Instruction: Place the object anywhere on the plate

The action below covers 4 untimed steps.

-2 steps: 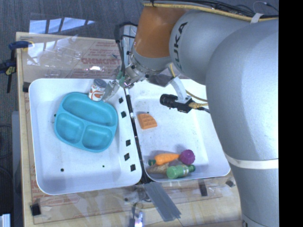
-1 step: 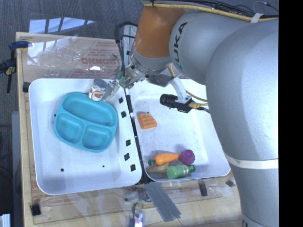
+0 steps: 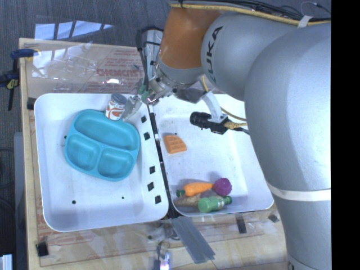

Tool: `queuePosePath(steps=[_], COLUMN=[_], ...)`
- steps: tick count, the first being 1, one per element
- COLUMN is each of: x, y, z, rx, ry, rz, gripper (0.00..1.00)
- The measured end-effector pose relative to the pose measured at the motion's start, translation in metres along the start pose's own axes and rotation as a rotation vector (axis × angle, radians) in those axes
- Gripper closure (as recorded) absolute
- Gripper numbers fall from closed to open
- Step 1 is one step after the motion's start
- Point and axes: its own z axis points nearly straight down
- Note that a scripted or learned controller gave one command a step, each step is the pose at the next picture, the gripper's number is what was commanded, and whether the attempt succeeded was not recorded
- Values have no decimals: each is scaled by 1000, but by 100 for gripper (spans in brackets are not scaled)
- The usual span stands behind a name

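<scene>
The grey arm point(image 3: 264, 66) with its orange band point(image 3: 185, 35) reaches in from the right and bends down over the far end of the divide between the two white bins. Its gripper point(image 3: 130, 107) hangs over the far right corner of the left bin point(image 3: 50, 167), and a small can point(image 3: 116, 107) with a red and white label and a silvery top sits at the fingertips, tilted, just past the far edge of the plate; the grey finger on its right touches it, so the tool appears clamped on the can, though the other finger is hard to make out. The blue plate point(image 3: 102, 145), divided into three compartments, lies in the middle of the left bin, and the can overlaps only its far rim. In the right bin point(image 3: 247, 167) an orange wedge-shaped piece point(image 3: 175, 144) lies near the divide, well apart from a cluster at the near edge: a carrot point(image 3: 197, 188), a purple round item point(image 3: 223, 185) just beside it, and a green bottle point(image 3: 212, 203) lying on its side.
</scene>
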Motion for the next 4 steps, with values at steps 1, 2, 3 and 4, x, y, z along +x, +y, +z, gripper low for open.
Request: queuePosePath(steps=[1,2,3,4], x=[0,0,0,0], y=[0,0,0,0], z=[0,0,0,0], rx=[0,0,0,0], ry=[0,0,0,0], rz=[0,0,0,0], gripper=[0,0,0,0])
